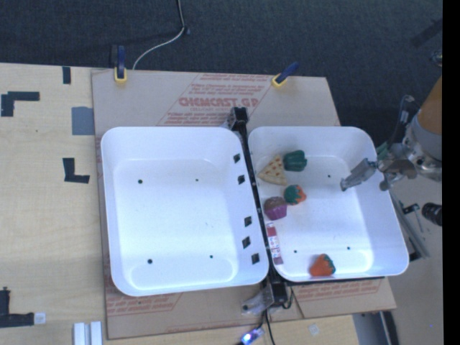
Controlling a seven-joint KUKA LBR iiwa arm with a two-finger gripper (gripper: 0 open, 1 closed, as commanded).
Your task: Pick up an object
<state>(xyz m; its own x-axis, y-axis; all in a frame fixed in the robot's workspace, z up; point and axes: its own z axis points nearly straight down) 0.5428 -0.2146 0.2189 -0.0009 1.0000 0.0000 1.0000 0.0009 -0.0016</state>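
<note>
The right bin (pixel 359 221) holds several small toy foods. A green pepper-like piece (pixel 295 161) lies at the upper left, with a tan wedge (pixel 272 171) beside it. Below them sit a green and red piece (pixel 293 194) and a purple piece (pixel 275 208). An orange and red piece (pixel 323 266) rests near the bin's front edge. My gripper (pixel 370 172) hovers over the bin's right rim, well to the right of the cluster. Its two grey fingers are spread apart and nothing sits between them.
The left bin (pixel 115 192) sits beside the right one, with a black divider strip (pixel 248 192) between them. Both rest on a cardboard sheet (pixel 208 99) held by clamps. A white cable (pixel 165 45) runs across the dark floor behind.
</note>
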